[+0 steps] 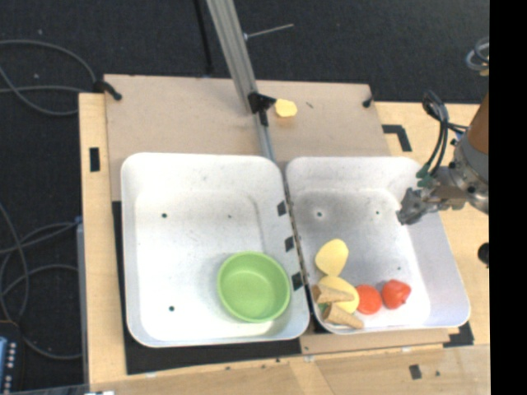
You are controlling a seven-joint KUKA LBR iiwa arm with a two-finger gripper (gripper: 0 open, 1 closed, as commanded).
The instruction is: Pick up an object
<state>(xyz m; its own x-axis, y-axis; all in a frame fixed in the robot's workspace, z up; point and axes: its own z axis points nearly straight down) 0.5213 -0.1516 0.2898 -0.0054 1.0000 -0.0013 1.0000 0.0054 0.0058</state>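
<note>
Your tool [409,211] over the right bin's [440,290] far right side, grip state impossible to tell, yellow potato-like piece [332,256], two red pieces [383,296] near that bin's front edge, green bowl [254,285] in left bin [165,245].

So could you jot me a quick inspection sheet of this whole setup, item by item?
Surface: bench bearing left bin and right bin.
Job's things: green bowl in left bin; yellow piece, two red pieces, tan pieces in right bin.
Clutter: small yellow item on bench behind the bins.
Hand: hand over right bin's right side, holding nothing visible.
Cables: loops on dark floor at left.
Surroundings: metal rail.
</note>
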